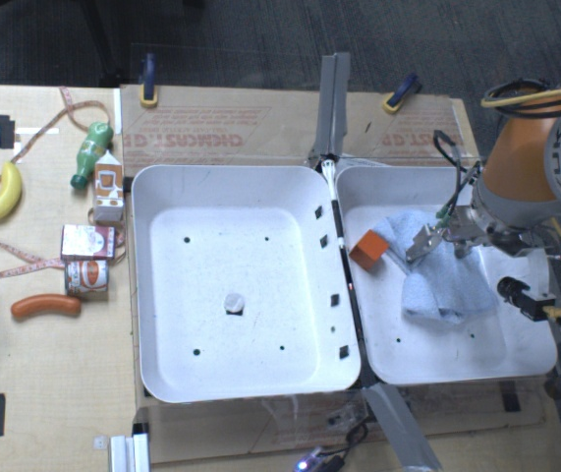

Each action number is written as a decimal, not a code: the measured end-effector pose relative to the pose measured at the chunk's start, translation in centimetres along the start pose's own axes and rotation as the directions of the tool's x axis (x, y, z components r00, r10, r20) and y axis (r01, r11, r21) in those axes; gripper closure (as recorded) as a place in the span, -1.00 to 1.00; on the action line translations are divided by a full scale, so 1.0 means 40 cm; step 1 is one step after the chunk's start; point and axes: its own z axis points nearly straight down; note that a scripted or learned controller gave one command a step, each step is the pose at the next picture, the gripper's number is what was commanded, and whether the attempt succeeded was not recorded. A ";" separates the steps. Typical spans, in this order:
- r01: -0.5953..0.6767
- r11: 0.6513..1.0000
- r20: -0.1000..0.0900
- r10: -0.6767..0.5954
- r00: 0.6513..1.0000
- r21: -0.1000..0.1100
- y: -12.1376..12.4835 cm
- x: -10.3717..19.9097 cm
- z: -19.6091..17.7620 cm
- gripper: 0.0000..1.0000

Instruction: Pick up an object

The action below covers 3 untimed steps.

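In the right bin [427, 362] an orange block [368, 250] lies near the left wall. Beside it, a crumpled light-blue cloth [437, 283] spreads across the bin's middle. My gripper [425, 244] reaches in from the right, low over the cloth's upper part and just right of the block. Its metal fingers [420, 247] point left toward the block. I see nothing clearly between them. In the left bin [162, 342] a small pale round object [234, 305] lies near the middle.
A vertical grey divider post [333, 96] stands between the bins at the back. Toy food lies on the bench to the left: banana [1, 195], green bottle [90, 152], small carton [108, 190], can [86, 276], sausage [45, 307]. Cables hang by the arm at right.
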 end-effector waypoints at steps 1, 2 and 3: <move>-0.009 1.000 0.001 0.009 1.000 -0.002 -0.031 -0.154 -0.119 -1.00; 0.043 0.999 -0.004 -0.043 0.999 -0.001 0.126 -0.142 0.000 -1.00; 0.130 0.992 0.001 -0.130 0.992 -0.002 -0.044 -0.160 -0.101 -1.00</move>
